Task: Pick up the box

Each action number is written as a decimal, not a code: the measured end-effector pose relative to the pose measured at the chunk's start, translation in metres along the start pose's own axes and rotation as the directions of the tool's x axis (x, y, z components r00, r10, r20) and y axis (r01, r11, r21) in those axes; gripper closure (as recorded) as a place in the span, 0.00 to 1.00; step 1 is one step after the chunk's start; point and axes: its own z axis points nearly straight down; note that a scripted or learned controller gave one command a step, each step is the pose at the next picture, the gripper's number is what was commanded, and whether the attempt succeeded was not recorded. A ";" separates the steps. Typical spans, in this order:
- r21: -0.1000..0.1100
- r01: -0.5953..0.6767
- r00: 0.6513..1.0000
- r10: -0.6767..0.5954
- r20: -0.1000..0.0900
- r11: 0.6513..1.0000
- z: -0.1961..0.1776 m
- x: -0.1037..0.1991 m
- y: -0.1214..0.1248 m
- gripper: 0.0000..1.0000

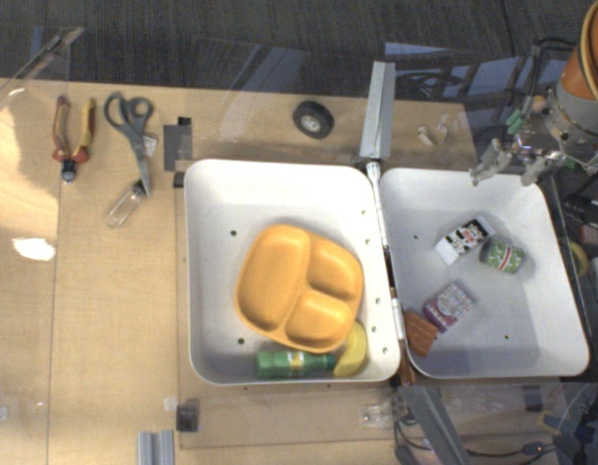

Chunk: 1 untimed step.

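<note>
Camera view shows the gripper (519, 159) poised over the far edge of the right bin (560, 356), near its far right corner, below the orange band of the arm (582, 76). Two prongs appear spread with nothing between them; the claw reads as released and empty.

Nearest to it inside the right bin lies the box (463, 239), a small white carton with black cow-pattern print, resting flat toward the bin's centre. A green can (502, 256) sits just beside it, possibly touching its right end. Nearer the front left corner lies a purple packet (449, 305), and a brown item (421, 332) rests against the left wall.

The left bin (206, 260) holds a yellow divided tray (300, 287), with a green bottle (294, 361) and a yellow fruit, probably a banana (352, 352), along its front edge.

Assessment: the box looks light, thin-walled cardboard, liable to crush under hard closure and to slide on the smooth floor. Grip across its narrower sides, away from the can.
</note>
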 end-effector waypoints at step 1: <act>-0.001 -0.069 0.998 0.069 0.001 0.998 0.050 -0.024 -0.070 0.00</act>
